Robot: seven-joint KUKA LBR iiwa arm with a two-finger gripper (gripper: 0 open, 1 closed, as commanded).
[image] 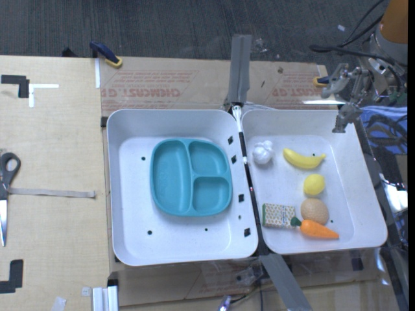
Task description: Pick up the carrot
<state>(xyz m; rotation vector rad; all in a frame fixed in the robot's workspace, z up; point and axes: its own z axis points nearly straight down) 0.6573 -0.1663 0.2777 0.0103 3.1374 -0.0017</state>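
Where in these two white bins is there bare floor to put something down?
Right white bin: bare floor beside the yellow banana toward its right wall. Its near end is crowded by the orange carrot, tan egg and small patterned box. Left white bin: margins around the teal divided plate.

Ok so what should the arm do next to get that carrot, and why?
Probably travel toward the near edge of the right bin and stop above the carrot. The gripper sits at the bin's far rim, well away from it. The carrot lies at the near wall, touching the tan ball, so come down on its free, pointed end.
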